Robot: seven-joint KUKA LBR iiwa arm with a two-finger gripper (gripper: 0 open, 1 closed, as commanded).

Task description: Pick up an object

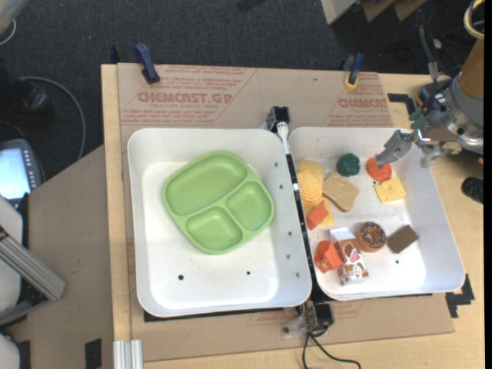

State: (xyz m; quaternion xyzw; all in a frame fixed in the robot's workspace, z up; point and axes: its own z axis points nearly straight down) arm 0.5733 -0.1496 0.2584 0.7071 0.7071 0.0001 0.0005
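Roughly: gripper (389, 154) reaching in from right, low over right bin (438, 229), tip just beside red-orange piece (378, 171) near bin's far side — likely the pick target, since approach lines up w/ it. Can't tell whether anything is gripped; nothing seen held. Target: small, rounded, bright red-orange, lying between dark green ball (348, 164) and yellow block (390, 191), partly hidden by tip. Other toy food scattered nearer the front. Green divided plate (218, 201) alone in left bin (146, 229), prob. as drop spot.
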